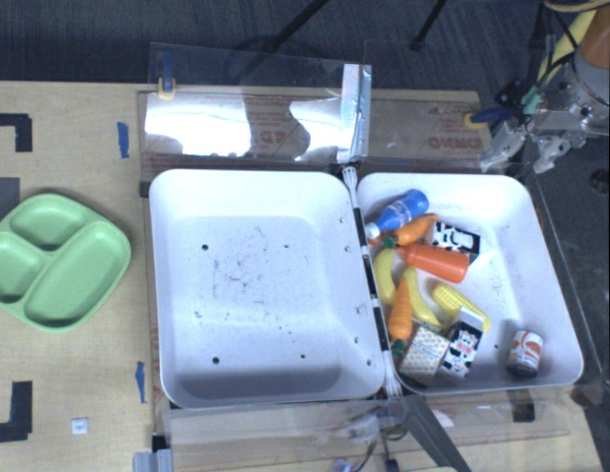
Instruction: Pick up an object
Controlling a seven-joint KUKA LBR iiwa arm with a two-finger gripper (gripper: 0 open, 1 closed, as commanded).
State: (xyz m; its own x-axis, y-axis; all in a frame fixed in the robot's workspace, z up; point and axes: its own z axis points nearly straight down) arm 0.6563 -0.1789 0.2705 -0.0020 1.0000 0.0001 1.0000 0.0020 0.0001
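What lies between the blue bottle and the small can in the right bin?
In the camera view, the orange bottle and the corn cob lie between the blue bottle and the can, followed by bare bin floor.

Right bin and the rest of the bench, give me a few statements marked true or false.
1. The toys lie in the right bin. True.
2. The blue bottle lies in the left bin. False: it lies in the right bin, near the top.
3. A green divided plate sits left of both bins. True.
4. The small can is buried among the toys. False: it stands apart near the bin's lower right corner.
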